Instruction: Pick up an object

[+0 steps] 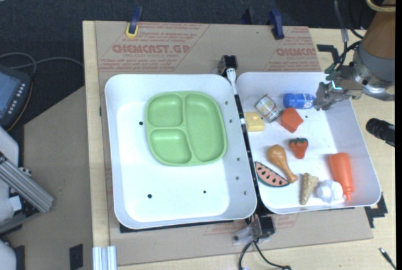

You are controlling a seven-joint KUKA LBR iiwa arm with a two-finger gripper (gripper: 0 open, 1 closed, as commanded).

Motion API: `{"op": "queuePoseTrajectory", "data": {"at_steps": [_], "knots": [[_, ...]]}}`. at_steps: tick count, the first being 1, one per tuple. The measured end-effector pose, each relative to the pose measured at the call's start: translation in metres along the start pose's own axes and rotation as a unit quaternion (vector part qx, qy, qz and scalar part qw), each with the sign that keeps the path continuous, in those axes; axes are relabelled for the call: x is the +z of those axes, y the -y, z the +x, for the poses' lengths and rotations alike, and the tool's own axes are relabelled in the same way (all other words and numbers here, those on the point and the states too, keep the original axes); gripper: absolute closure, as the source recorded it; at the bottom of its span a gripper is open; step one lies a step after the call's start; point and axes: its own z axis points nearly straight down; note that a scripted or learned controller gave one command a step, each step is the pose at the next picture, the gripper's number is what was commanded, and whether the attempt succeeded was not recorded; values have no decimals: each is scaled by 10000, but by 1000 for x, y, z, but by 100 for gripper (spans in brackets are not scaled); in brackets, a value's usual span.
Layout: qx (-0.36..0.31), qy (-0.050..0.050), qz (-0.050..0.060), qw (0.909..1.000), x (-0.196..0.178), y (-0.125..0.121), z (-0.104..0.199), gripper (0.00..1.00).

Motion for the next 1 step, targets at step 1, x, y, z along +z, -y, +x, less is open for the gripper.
{"op": "queuePoseTrajectory", "data": {"at_steps": [1], "knots": [[-26,-9,7,10000,10,-25,53,100]]}}
